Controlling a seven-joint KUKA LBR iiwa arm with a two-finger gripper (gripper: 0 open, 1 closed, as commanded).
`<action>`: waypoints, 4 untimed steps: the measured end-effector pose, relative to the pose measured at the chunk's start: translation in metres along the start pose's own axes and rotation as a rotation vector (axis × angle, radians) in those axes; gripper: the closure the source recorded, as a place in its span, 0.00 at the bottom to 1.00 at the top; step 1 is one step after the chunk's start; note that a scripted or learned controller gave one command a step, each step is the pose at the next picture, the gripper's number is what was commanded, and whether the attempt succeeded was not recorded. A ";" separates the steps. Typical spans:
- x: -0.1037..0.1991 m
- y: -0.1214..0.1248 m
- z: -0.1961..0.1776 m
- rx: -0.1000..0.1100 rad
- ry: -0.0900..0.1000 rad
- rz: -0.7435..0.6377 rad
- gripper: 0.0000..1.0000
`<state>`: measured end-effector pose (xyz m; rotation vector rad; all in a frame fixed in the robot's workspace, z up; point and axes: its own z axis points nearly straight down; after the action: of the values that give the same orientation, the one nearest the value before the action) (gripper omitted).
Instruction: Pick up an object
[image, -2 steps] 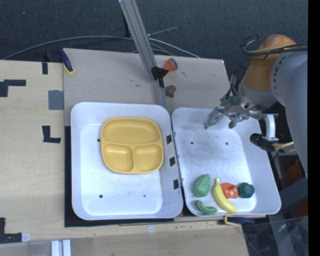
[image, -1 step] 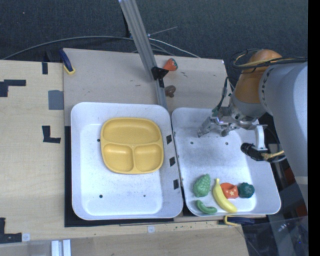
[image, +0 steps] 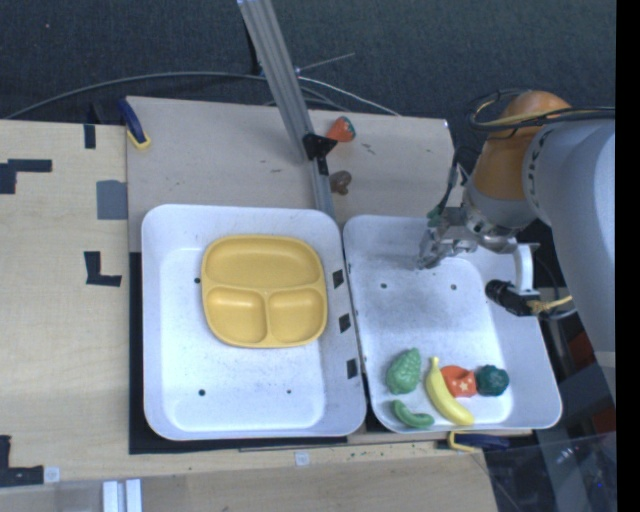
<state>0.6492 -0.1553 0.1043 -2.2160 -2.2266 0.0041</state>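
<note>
Toy foods lie in the near corner of the right bin (image: 455, 300): a yellow banana (image: 445, 393), a light green bumpy vegetable (image: 404, 371), a small green pepper (image: 412, 414), a red tomato-like piece (image: 459, 380) and a dark green broccoli piece (image: 491, 379). My gripper (image: 432, 251) hangs over the far part of the right bin, well away from the foods. Nothing shows between its fingers.
The left bin (image: 170, 330) holds a yellow sectioned plate (image: 265, 290). A grey pole (image: 285, 90) slants down to the gap between the bins. A small orange object (image: 342, 128) and a brown one (image: 340, 182) lie on the bench behind the bins.
</note>
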 end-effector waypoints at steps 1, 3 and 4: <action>0.005 0.007 -0.061 -0.007 0.001 0.002 1.00; 0.006 0.012 -0.154 -0.007 0.001 0.003 1.00; 0.058 0.011 -0.142 0.000 0.002 -0.001 1.00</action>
<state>0.6598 -0.0968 0.2462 -2.2140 -2.2260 0.0018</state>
